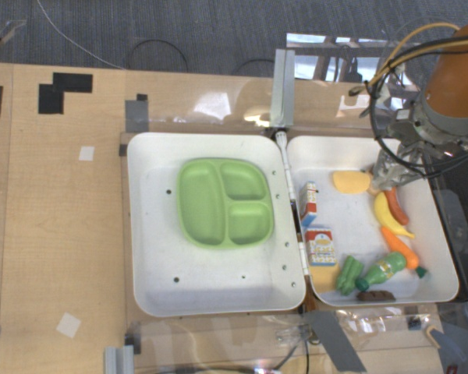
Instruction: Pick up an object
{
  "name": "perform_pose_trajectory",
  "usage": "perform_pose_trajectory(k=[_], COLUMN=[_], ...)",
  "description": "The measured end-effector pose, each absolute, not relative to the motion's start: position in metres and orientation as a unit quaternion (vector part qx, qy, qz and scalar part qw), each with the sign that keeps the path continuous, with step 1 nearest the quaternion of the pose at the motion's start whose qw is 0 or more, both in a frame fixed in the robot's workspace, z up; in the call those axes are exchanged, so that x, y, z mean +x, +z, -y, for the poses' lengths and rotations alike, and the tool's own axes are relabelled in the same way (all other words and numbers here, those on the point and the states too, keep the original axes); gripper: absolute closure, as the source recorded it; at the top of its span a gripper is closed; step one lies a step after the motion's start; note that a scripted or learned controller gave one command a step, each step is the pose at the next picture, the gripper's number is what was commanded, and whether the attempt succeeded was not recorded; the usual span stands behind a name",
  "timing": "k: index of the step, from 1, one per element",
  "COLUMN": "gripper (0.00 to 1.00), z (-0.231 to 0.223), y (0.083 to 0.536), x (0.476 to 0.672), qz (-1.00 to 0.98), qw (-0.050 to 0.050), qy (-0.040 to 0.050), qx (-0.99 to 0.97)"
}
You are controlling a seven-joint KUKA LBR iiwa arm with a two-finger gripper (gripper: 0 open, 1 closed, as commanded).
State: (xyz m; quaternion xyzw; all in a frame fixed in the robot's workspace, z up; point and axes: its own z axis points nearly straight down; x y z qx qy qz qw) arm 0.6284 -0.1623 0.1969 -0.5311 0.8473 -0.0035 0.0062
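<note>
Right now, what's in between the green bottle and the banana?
In the camera view, a carrot lies between the green bottle and the banana, in the right bin.

The KUKA arm's rounded orange band (455,80) sat above a grey metal wrist section (444,125). Black and yellow cables (398,49) looped from the arm's upper side. Below the wrist, the silver-grey two-finger gripper (388,174) showed dull metallic surfaces.

I saw the wooden bench (54,232) carrying 2 white bins side by side, the left bin (152,287) touching the right bin (444,279).
</note>
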Motion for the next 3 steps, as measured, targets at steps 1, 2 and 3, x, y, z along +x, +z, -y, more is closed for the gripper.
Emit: perform_pose_trajectory(k=[1, 2, 3], gripper=[0.0, 0.0, 0.0], z=[0.162, 0.184, 0.204], y=[0.195, 0.098, 0.09], x=[0.627, 0.582, 0.551], qz=[-0.848, -0.895, -0.862], qw=[0.005, 0.006, 0.007], qy=[-0.0021, -0.0034, -0.0048], qx=[-0.531, -0.446, -0.508])
